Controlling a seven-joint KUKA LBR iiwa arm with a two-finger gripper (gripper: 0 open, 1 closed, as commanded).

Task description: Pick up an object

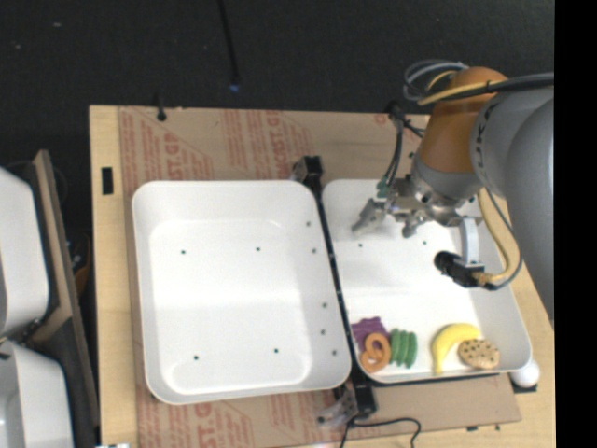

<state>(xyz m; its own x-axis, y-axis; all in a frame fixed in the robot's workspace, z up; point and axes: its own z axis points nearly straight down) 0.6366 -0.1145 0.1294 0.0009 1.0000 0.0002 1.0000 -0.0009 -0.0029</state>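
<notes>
Camera view has the gripper (385, 217) hanging over the upper part of the right bin (392, 278), with its two fingers spread apart and nothing between them, so it's open and not carrying anything. Looks to me like we're at the approach stage of the pick, no grasp made yet. Bare white bin floor sits under and around the gripper. All the candidates are bunched along the near edge of that same bin, well apart from the gripper and toward the viewer from it: a purple piece (368, 326) with an orange ring (375, 352) touching or overlapping it, a green ribbed thing (403, 346) just beside those, then further toward the arm's side a yellow banana (450, 342) with a brown cookie (478, 353) right up against it. The left bin (187, 213) lies on the gripper's far side from the arm. My guess for the next move: travel toward that near edge, line the fingers up across one item, then descend. The banana and the green piece seem like the friendlier targets, but everything sits tight together and close to the bin wall, so clipping a neighbour or the rim is the risk.
</notes>
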